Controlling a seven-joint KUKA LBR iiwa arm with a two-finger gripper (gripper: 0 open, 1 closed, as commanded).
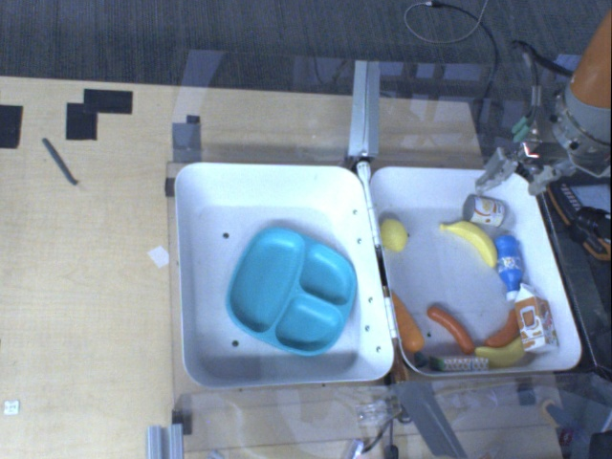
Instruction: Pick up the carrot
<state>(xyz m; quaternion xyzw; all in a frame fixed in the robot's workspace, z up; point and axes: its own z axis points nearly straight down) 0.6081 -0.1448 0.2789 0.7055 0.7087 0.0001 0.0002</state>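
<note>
Carrot (407, 325), orange, tapered: lying against the right white bin's (564, 299) left wall, at seven o'clock. Two-finger gripper (521, 167): hovering at one o'clock, fingers spread, holding nothing. Approach step; you are needing travel across, then descent.

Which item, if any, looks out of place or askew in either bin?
The carrot stands out: it lies wedged against the right bin's left wall beside the divider, apart from the other food. The blue divided plate sits skewed in the left bin.
</note>
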